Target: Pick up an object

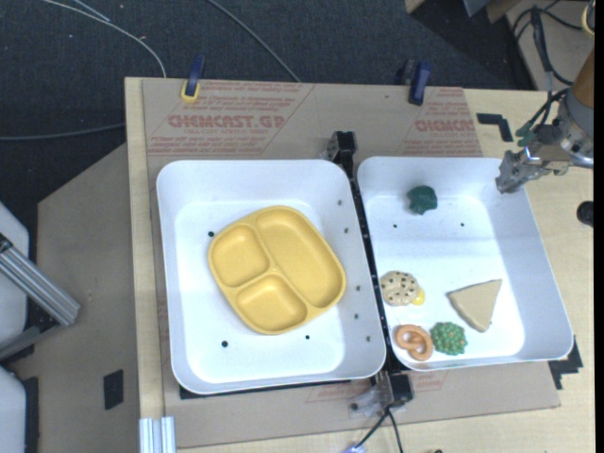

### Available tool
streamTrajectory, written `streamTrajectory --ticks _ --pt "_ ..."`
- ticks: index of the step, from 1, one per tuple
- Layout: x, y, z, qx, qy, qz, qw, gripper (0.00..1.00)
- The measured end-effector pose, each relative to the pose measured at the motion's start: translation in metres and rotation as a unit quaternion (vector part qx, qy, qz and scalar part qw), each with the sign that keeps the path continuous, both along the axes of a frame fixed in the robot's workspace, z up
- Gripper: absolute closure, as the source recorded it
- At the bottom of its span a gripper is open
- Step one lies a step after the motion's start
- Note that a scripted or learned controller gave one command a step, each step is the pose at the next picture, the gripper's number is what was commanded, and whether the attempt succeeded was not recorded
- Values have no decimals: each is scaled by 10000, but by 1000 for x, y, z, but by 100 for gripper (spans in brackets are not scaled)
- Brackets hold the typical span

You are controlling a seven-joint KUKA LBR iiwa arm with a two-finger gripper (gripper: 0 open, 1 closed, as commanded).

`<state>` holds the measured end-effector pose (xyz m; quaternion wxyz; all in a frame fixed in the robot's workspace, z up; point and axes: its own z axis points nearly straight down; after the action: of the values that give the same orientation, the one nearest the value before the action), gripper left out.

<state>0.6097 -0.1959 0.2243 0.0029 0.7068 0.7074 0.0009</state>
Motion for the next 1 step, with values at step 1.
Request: streamTrajectory --ticks 1 --pt "1 0 -1 1 11 -1 10000 100"
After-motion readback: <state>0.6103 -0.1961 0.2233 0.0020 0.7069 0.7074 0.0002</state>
